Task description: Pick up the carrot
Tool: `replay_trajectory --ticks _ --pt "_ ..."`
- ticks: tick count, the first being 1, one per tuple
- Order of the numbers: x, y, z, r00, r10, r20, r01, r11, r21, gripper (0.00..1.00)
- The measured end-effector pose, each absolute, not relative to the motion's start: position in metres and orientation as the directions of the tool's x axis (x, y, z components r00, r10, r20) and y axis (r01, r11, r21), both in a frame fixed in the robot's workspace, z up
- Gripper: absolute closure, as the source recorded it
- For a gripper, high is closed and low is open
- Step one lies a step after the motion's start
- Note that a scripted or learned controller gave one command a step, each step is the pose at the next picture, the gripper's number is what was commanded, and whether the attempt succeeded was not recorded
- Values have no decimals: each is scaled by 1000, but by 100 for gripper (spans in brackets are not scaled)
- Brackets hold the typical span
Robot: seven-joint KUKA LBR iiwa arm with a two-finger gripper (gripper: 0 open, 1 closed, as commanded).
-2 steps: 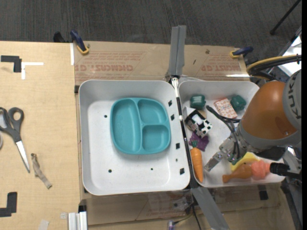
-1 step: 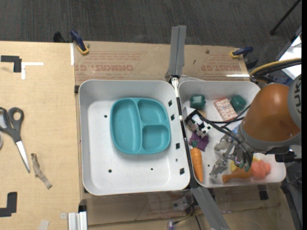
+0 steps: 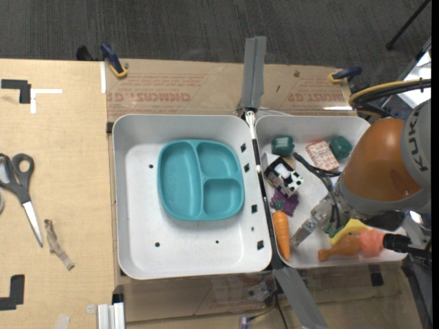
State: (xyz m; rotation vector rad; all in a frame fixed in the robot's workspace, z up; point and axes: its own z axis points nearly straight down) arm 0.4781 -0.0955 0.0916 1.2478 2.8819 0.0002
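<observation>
not yet done: the carrot [image 3: 281, 234] lies in the right bin [image 3: 310, 123]. the gripper [image 3: 308, 229] hovers at its 3 o'clock, fingers spread, grasping nothing.

Lighting bright, even, overhead. Soft shadows along inner walls of left white bin [image 3: 123, 204]. Mild glare on orange band [image 3: 381, 160] right of it. Focus sharp throughout.
</observation>
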Motion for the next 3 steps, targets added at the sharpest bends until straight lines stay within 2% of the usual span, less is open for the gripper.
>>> replay_trajectory --ticks 1,2,3 --pt "478 -98 91 -910 415 0 415 910 0 0" --pt "479 -202 93 -907 421 -4 421 907 0 0" --pt "480 -130 93 -995 104 -7 104 995 1 0"
